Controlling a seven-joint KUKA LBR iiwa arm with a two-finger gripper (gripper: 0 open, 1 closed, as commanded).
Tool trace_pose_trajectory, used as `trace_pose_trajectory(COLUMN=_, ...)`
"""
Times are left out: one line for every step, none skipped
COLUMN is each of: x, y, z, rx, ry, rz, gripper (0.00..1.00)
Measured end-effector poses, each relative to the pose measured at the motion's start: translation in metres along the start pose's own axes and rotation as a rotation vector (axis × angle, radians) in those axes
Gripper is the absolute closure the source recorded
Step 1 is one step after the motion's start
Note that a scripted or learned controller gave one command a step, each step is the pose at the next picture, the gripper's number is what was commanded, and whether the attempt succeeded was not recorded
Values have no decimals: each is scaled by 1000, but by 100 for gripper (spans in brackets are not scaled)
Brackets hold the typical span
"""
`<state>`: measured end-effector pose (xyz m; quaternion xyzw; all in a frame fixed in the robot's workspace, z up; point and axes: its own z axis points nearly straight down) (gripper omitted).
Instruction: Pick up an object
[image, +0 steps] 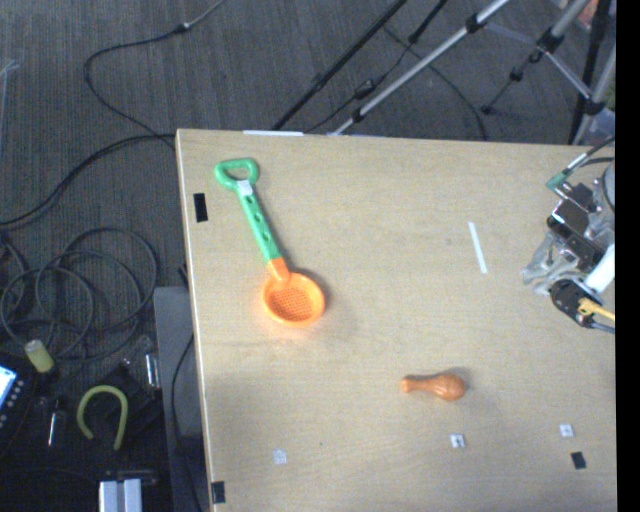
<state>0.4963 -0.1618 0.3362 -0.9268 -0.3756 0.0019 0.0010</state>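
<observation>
- Orange-bowled strainer spoon (green handle) lies on the tan bench; no readable writing.
- Small orange drumstick-shaped toy lies nearer.
- Gripper sits at right edge; grip state unclear.

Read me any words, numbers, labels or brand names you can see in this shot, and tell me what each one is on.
No readable text anywhere.
Small black and white markers on the wooden bench top: too small to read.
Green-handled orange scoop: no print.
Orange pear-shaped object: no print.
White stick: blank.
Gripper hardware at the right: any labels are too blurred.
</observation>
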Motion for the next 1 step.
trace_pose_trajectory(x=39, y=-29, z=-35, rx=-2, ry=0, rz=166, gripper=100)
